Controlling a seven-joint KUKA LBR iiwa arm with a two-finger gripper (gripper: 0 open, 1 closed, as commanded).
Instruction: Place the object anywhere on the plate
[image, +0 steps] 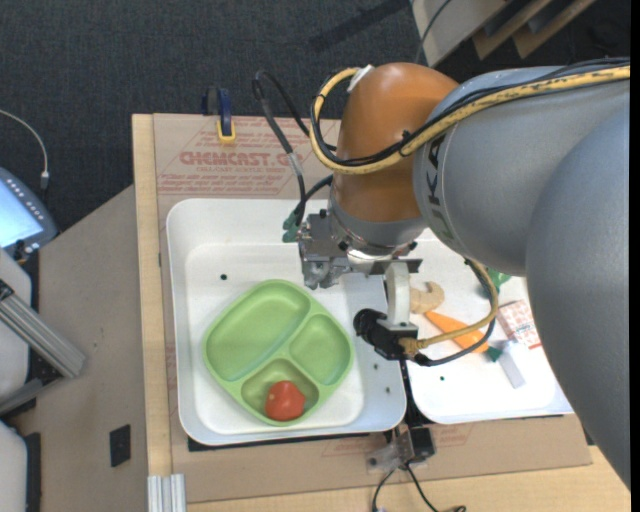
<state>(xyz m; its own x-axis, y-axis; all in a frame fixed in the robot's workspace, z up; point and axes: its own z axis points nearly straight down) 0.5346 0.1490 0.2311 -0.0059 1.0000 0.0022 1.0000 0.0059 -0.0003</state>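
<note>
A small red fruit (285, 400) lies in the lowest compartment of a green divided plate (262, 330) in the left bin (186, 300). The gripper (322, 265) hangs by the plate's upper right rim; whether it is open or closed cannot be told.

The grey arm (540, 150) runs off the frame at twelve and three o'clock, covering most of the right bin (480, 405). Its wrist hides much of the pincer (320, 272). A red-and-white packet (520, 322), at three o'clock from an orange piece (455, 327), is half covered, print unreadable.
</note>
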